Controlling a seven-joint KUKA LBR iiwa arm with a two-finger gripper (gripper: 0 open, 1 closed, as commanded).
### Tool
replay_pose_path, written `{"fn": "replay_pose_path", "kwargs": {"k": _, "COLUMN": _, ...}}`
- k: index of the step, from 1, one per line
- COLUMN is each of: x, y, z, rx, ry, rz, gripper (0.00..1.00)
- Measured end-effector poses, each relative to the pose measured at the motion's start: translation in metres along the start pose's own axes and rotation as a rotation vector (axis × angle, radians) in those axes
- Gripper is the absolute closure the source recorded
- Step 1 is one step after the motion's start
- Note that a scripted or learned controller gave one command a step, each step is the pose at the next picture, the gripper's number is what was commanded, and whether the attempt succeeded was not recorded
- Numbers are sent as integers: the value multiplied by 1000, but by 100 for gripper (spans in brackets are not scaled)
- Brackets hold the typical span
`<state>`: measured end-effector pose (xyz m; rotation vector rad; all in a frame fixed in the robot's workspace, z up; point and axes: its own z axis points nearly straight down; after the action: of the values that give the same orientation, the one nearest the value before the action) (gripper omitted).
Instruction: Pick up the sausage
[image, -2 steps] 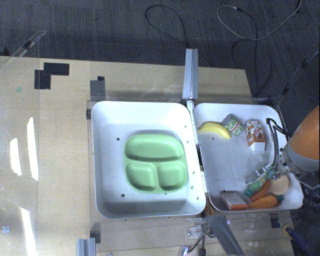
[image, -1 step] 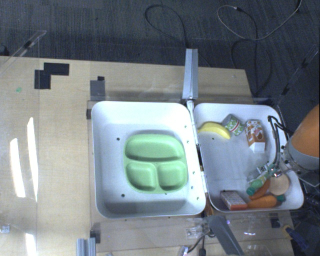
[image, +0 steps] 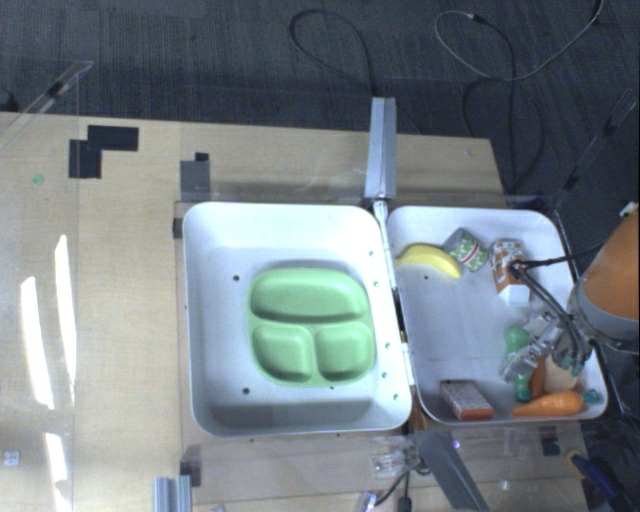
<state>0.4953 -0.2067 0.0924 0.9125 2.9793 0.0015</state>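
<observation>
The right bin holds the loose items. My gripper hangs low over its right side, near the front right corner, with cables trailing back to the arm. Just under and in front of it a short reddish-brown piece, which I take for the sausage, pokes out, mostly hidden by the gripper. I cannot tell whether the gripper touches it. A green item lies against the gripper's left side.
An orange carrot lies along the front wall and a red-brown box at front centre. A banana, a green packet and a small carton sit at the back. A green divided tray fills the left bin.
</observation>
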Motion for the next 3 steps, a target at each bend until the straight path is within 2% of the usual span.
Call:
{"fn": "replay_pose_path", "kwargs": {"k": 1, "x": -1, "y": -1, "z": 0, "rx": 1, "ry": -3, "rz": -78, "gripper": 100}}
{"fn": "replay_pose_path", "kwargs": {"k": 2, "x": -29, "y": 18, "z": 1, "rx": 2, "ry": 3, "rz": -161, "gripper": 100}}
{"fn": "replay_pose_path", "kwargs": {"k": 3, "x": -47, "y": 31, "z": 2, "rx": -1, "ry": 4, "rz": -744, "gripper": 100}}
